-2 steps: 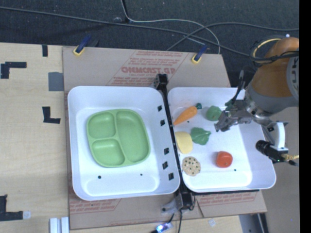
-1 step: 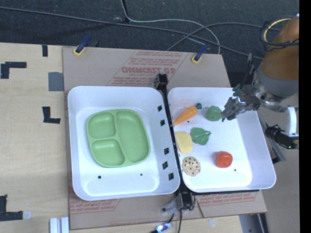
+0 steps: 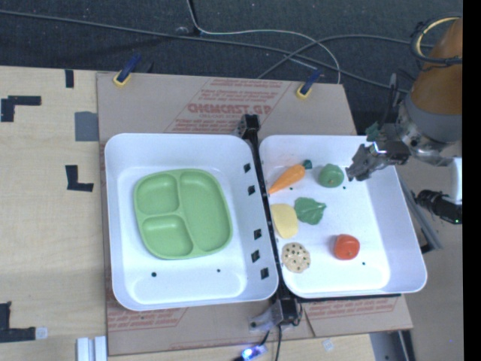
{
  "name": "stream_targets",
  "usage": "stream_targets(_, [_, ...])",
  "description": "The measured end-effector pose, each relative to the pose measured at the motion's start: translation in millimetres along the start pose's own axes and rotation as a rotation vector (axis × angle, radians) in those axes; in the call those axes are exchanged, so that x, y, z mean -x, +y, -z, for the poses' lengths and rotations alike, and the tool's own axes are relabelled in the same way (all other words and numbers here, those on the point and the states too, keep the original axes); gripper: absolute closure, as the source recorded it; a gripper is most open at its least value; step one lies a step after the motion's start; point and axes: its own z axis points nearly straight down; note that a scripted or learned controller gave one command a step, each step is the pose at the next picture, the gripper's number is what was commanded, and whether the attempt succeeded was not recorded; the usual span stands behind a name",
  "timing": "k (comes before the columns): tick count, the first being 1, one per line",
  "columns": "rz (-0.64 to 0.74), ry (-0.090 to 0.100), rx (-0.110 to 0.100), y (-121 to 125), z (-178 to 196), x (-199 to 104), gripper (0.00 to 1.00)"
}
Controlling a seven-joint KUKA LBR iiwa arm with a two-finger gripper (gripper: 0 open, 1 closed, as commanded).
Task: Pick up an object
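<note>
The right bin [image 3: 391, 224] holds several toy foods: an orange carrot [image 3: 288, 177], a round green piece [image 3: 331, 175], a green leafy piece [image 3: 310, 210], a pale yellow piece [image 3: 284, 220], a speckled cookie [image 3: 296, 258] and a red tomato [image 3: 346, 247]. My gripper [image 3: 359, 168] hangs over the bin's upper right part, just right of the round green piece. Nothing shows between its dark fingers.
The left bin [image 3: 120, 201] carries a green divided plate [image 3: 182, 213]. Black clips [image 3: 255, 235] run along the seam between the bins. Cables [image 3: 248, 32] lie on the dark surface behind the bench. Yellow clamps [image 3: 308, 86] pin the cardboard's back edge.
</note>
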Motion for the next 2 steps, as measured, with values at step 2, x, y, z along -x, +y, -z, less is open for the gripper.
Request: stream_targets(2, [0.005,0.001,-0.003,12.6,-3.6,-114.7,1.00])
